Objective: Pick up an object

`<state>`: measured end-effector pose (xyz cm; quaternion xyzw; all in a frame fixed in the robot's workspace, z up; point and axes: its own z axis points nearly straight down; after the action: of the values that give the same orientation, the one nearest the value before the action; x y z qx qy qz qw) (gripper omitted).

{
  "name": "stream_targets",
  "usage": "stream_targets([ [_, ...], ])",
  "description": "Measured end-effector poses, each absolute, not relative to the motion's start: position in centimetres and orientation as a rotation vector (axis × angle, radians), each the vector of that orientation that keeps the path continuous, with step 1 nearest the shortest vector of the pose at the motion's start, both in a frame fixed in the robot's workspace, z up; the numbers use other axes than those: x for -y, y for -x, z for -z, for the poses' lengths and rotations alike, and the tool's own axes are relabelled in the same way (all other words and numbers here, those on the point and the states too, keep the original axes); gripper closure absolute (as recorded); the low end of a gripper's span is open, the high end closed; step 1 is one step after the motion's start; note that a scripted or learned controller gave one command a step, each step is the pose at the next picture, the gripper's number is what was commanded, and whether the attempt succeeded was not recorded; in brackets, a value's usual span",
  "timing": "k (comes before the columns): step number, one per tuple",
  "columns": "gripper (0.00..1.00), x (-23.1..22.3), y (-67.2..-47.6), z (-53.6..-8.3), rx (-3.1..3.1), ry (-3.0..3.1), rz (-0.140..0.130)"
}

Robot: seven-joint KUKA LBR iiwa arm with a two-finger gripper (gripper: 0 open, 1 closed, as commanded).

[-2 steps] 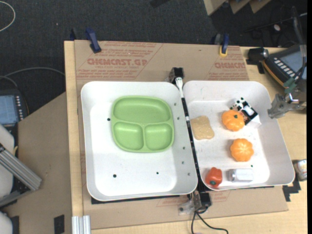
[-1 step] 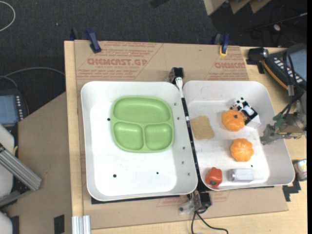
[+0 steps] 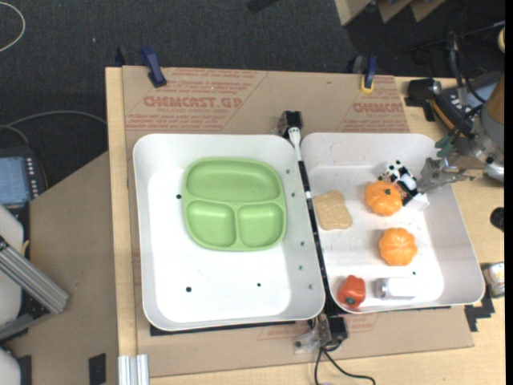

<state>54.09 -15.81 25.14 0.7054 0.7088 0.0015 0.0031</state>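
The counter is covered by a brown printed board, on which two shallow white bins are set side by side, touching along their inner edges.

The left bin is occupied by a light green divided plate, lying flat in the upper middle of the bin, with one long compartment at the far side and two smaller ones at the near side.

The right bin holds the loose objects. An orange fruit-shaped object is seen in the upper part, and a second orange object lies nearer the camera, apart from the first. A tan, bread-like piece rests near the bin's left wall. A small red object is located at the near edge, with a small white-grey object just beside it on the right. A small black-and-white object lies just beside the upper orange object, on its upper right.

The arm enters from the right edge, above the right bin's far corner. The claw is observed over the right rim, near the black-and-white object. Its state cannot be determined; nothing is seen held in it.
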Motion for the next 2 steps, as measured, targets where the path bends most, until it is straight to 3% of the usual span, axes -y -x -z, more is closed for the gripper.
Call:
stream_targets([
  [1, 1.00, 11.1, -50.8, -26.4, -2.228, -2.219, -0.001],
  [2, 1.00, 3.4, -48.6, -29.4, -2.232, -2.212, -0.005],
])
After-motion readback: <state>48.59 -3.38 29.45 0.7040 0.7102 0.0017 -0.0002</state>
